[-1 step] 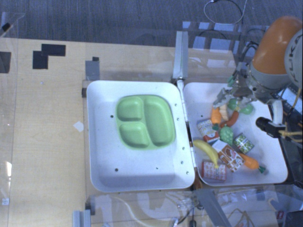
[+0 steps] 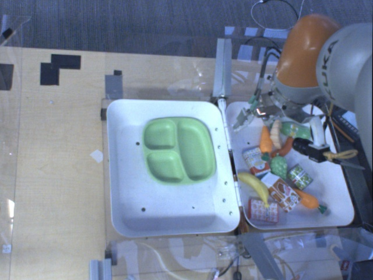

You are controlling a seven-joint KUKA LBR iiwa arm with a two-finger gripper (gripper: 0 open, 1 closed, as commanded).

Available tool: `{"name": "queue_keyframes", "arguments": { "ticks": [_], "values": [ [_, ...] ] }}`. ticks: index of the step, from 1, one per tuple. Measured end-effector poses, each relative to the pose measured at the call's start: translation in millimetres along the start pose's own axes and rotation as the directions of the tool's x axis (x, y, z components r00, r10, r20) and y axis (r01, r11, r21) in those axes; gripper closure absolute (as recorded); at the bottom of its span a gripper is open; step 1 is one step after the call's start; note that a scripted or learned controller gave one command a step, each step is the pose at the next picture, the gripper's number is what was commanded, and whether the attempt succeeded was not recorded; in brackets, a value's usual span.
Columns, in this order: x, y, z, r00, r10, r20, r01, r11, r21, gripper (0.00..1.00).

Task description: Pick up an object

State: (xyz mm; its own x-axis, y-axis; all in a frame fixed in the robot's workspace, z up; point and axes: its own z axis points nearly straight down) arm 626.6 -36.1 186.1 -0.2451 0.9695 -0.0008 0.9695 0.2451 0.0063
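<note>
Pincer low over the far end of the right bin, above a heap of toy food.

How far the pincer is open cannot be told, and nothing shows between its fingers; it hangs over the bin's far left corner, just beyond a carrot. Two white bins sit side by side on the counter. The left bin holds one green tray with three compartments. The right bin holds two carrots, one banana, a green cube and several small packets. The near carrot stands with its long axis running away from the camera; the second carrot lies slantwise at the bin's near right. The banana's long axis runs slantwise from the bin's left wall toward its near edge, beside a pink packet.
</note>
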Motion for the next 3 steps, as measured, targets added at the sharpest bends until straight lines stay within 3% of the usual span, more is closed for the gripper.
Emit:
{"name": "queue_keyframes", "arguments": {
  "ticks": [1, 2, 3],
  "values": [
    [-38.6, -74.3, 89.9, 0.998, 0.063, 0.005, -0.063, 0.998, -0.018, 0.00],
    [-37.7, -70.4, 76.5, 0.998, 0.060, 0.007, -0.059, 0.998, -0.028, 1.00],
    [-4.5, -22.0, -43.6, 1.000, -0.016, 0.001, 0.016, 1.000, -0.002, 1.00]
  ]
}}
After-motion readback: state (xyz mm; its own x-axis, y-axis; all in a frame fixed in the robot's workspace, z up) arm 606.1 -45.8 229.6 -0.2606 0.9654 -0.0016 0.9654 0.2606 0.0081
